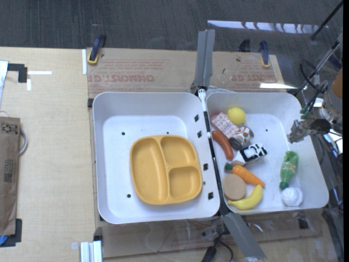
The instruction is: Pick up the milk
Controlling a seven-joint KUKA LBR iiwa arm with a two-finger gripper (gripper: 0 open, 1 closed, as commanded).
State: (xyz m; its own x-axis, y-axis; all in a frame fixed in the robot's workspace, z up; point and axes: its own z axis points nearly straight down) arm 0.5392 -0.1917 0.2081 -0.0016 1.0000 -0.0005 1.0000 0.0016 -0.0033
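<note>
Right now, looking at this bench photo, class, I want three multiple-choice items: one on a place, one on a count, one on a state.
1. Where does the milk carton lie?
A. right bin
B. left bin
C. on the bench

2. How many compartments has the yellow plate?
A. two
B. three
C. five

3. How is the green bottle placed?
A. lying in the right bin
B. standing on the plate
C. hanging from the gripper

Answers: 1 A, it lies among the toy food in the right bin. 2 B, ridges split it into three. 3 A, it lies near the bin's right wall, below the gripper.
</note>
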